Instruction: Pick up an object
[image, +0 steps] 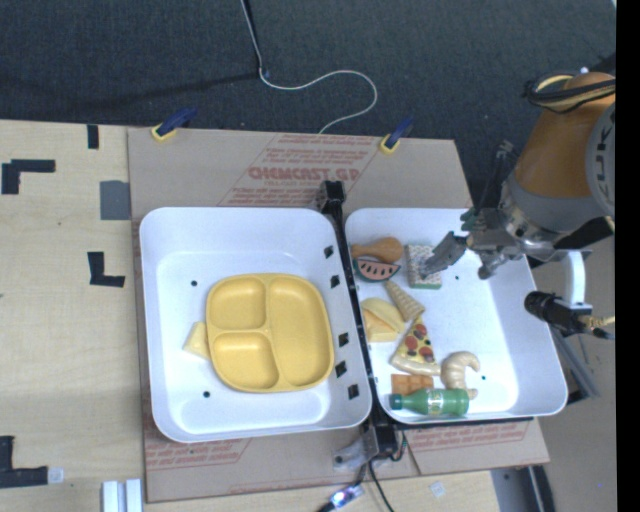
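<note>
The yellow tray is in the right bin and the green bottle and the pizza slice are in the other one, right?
Not quite. The camera view shows the yellow tray in the left bin, not the right one. The green bottle and the pizza slice are in the other bin, the right one.

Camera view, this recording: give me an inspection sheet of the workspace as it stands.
Surface: two white bins, left bin and right bin, on cardboard.
Job's things: right bin holds a watermelon slice, pizza slice, green bottle, croissant, cone.
Clutter: yellow divided plate in left bin.
Grippers: gripper low over right bin's top edge; grasp cannot be told.
Cables: white cable on the dark floor behind.
Surroundings: blue-yellow clamps on the cardboard edge.
</note>
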